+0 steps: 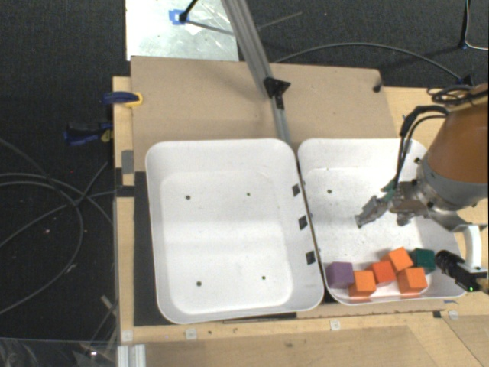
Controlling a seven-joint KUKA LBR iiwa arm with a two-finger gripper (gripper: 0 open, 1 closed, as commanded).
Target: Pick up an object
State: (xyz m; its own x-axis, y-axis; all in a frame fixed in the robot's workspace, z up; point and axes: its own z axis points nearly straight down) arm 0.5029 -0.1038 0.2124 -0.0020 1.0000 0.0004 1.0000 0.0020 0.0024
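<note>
Orange blocks (391,270) and a purple cube (340,274) sit bunched along the right bin's (336,167) front edge. Gripper (367,214) hovers above them, can't tell its opening.

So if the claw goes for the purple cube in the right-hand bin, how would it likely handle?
The small purple cube looks rigid with flat faces, so it should probably sit still rather than roll. It lies near the white right-hand bin's front wall, beside an orange cube, so a push may jam it or nudge that neighbour. It looks light for its size, perhaps foam or wood.
</note>
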